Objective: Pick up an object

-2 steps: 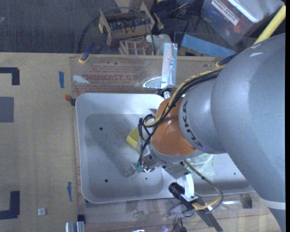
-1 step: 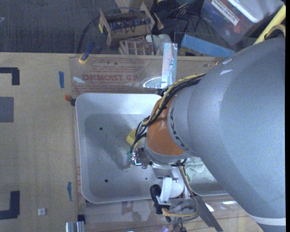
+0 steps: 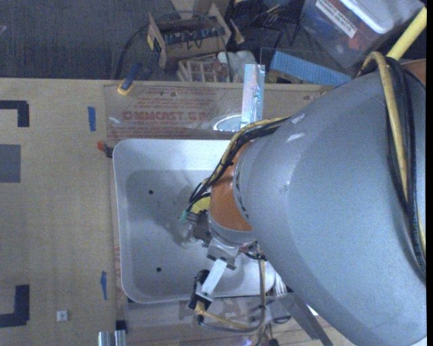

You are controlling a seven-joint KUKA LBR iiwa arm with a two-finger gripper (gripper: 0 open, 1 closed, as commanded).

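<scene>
Plywood bench (image 3: pixel 54 223), white bin (image 3: pixel 135 203) at centre. Grey arm (image 3: pixel 325 203) covers bin's 3 o'clock half. Gripper (image 3: pixel 193 226) low over bin floor; we cannot tell its state. We discern no object to pick.

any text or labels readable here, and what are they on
Red lettering on the clear sheet behind the bin: too blurred to read.
Label on the plastic tub at top right: too small to read.
Print on the cardboard box at top: not legible.
</scene>
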